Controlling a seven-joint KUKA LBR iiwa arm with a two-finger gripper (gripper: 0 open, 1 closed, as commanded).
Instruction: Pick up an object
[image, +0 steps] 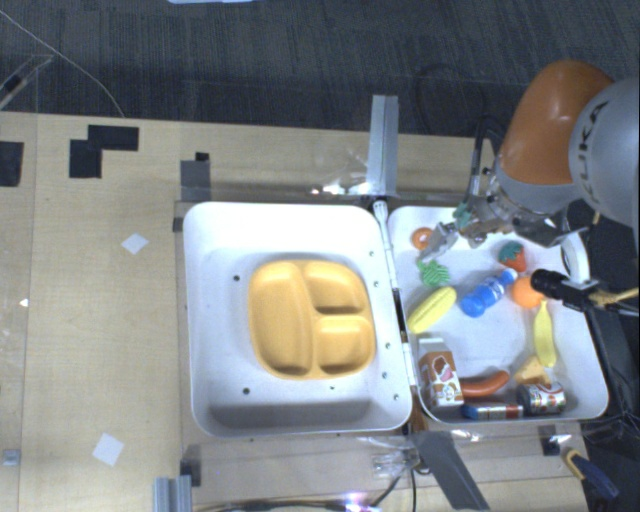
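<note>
- Two white bins sit side by side on the counter (100, 330); the left bin (215, 300) holds a yellow divided tray (308, 318), and the right bin (590, 385) holds the small objects to pick from.
- Near the right bin's far corner the hand (462, 226) hangs just beside an orange ring (424, 238) and above a green toy (434, 272); whether it is parted or closed I cannot tell.
- Best to descend straight onto one isolated item, away from the bin wall, and close squarely.

Right white bin (596, 392) holds loose small items. Far left: orange ring (423, 238), green ridged piece (434, 272) just nearer. Centre: yellow oblong corn-like toy (432, 309), blue plastic bottle (487, 295) lying tilted, orange ball (525, 291). Right: yellow banana (543, 337). Near edge: brown-labelled carton (440, 375), red sausage (484, 382), small can (544, 400).
</note>
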